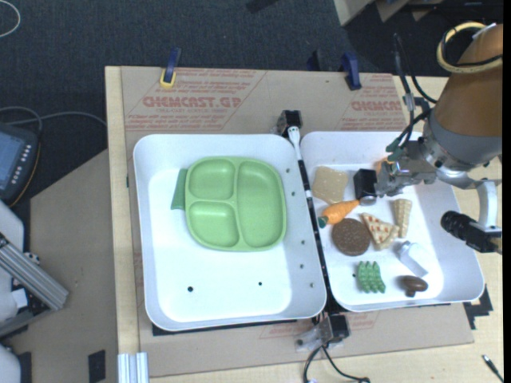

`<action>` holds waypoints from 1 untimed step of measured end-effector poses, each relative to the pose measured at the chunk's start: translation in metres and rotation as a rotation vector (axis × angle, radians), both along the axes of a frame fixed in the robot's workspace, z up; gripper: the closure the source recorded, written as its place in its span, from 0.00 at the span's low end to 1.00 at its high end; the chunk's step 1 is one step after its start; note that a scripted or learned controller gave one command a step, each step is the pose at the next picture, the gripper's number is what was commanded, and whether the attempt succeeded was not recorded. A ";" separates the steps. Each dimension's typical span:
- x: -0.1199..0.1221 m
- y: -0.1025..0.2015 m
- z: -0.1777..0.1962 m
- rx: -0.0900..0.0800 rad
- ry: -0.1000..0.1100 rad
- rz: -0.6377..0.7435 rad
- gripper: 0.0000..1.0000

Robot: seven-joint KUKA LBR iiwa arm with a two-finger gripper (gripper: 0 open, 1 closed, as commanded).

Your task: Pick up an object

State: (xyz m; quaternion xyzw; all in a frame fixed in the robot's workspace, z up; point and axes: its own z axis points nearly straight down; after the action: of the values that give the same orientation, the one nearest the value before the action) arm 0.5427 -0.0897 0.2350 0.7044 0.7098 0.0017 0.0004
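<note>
Bins: two, white and shallow, side by side on a cardboard sheet; left bin (160,238), right bin (455,274).
Green plate (236,203): one, three compartments, lying flat in the upper middle of the left bin.
Small items in right bin: eight counted, all toy food or the like.
Tan slab (330,184): one, at the upper left of the right bin.
Carrot (342,211): one, orange, just below the slab, green end toward the bin's left wall.
Brown disc (350,236): one, round, touching or nearly touching the carrot.
Waffle wedge (380,230): one, just right of the disc.
Cone (401,215): one, pale, upright beside the wedge.
White-and-grey piece (410,256): one, too small to identify.
Green cluster (370,278): one, near the front wall.
Dark brown lump (413,284): one, at the front right; kind unclear.
Clamps: two at the sheet's far edge, one yellow (168,75), one blue (350,72).
Arm: entering from the right, orange band partly cut off by the frame, wrist low over the right bin's upper part.
Gripper (369,184): dark, just right of the slab and above the carrot; opening and any hold impossible to tell.
</note>
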 end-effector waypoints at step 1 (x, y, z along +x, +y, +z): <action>-0.005 0.051 -0.012 0.001 0.006 -0.002 1.00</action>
State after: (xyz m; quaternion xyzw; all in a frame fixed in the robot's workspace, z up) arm 0.5379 -0.0386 0.2229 0.7051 0.7091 -0.0002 -0.0020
